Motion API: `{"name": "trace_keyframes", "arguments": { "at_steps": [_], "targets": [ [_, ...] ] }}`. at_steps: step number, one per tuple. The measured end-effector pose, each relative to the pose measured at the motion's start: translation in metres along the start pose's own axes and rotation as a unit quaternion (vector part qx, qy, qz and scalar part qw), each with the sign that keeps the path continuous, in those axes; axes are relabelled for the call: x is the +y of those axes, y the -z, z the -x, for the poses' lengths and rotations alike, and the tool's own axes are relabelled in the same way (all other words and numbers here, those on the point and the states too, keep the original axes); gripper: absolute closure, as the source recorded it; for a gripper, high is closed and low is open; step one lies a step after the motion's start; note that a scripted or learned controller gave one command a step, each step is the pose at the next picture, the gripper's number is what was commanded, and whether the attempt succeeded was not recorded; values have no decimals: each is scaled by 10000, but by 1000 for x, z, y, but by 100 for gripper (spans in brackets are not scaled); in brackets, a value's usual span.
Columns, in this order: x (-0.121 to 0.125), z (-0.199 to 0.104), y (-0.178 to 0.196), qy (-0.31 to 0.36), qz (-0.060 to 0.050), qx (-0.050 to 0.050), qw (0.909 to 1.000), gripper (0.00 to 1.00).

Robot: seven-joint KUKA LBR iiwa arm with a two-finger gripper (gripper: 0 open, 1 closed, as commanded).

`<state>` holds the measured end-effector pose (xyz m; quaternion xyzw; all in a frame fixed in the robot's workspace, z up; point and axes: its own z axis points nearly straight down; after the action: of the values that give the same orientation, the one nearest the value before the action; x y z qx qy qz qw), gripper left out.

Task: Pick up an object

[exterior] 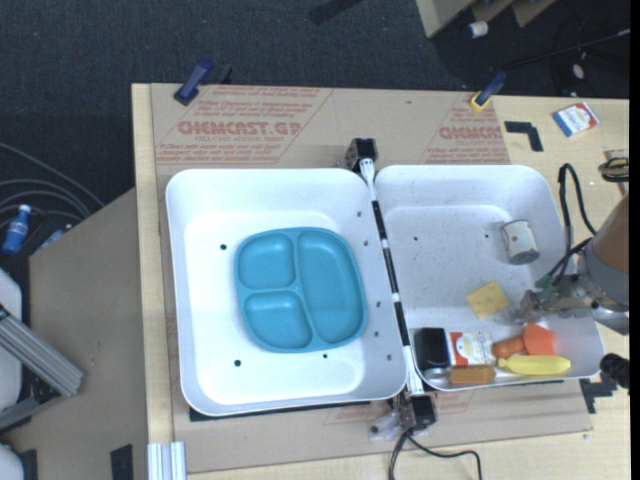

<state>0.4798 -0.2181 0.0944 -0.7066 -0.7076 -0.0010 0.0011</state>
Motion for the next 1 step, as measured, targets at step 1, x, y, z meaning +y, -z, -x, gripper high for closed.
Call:
{"name": "trace_keyframes", "arguments": {
  "at_steps": [1],
  "targets": [
    [0, -1, 0, 5, -5, 7, 10000, 0]
  ]
}}
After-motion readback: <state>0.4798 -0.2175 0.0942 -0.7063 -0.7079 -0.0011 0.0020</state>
